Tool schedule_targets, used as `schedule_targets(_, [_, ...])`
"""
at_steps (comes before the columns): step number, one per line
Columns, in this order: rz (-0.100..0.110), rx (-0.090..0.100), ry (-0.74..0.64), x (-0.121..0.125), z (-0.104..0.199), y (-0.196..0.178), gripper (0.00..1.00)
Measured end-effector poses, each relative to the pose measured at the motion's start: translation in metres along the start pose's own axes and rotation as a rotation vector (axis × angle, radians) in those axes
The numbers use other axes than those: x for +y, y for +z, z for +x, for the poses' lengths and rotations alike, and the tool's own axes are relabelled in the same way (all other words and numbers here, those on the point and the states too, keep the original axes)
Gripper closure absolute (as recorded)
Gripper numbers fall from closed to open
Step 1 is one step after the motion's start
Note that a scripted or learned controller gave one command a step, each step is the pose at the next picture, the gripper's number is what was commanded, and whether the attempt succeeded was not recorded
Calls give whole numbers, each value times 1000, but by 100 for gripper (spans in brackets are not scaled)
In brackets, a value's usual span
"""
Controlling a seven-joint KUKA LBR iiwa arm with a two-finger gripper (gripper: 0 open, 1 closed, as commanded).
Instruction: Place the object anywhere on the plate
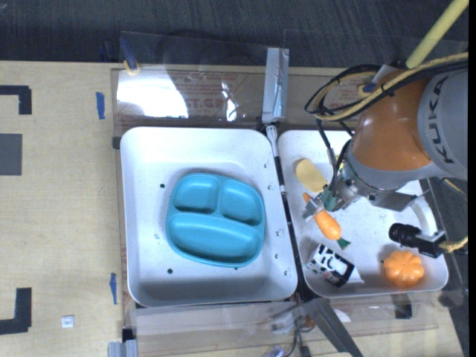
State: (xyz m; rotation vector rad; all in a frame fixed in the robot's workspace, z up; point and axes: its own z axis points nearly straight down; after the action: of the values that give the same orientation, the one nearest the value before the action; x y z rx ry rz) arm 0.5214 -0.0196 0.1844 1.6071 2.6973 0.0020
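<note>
Grey arm's fingers (324, 201) low in right white bin (431, 277), touching orange plastic carrot (328, 224), their spread impossible to tell, blue divided plate (216, 218) in left bin (141, 199)

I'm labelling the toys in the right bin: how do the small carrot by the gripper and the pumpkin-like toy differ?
The carrot is long and tapered, lying at a slant; the pumpkin is round and squat. The carrot sits mid-bin right at the gripper; the pumpkin rests apart, near the right bin's lower right corner. The pumpkin looks bulkier than the carrot. Both are orange and lie in the same bin, neither on the blue plate.
</note>
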Motion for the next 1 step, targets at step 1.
schedule_targets(1, [1,1,-195,33,64,0,100])
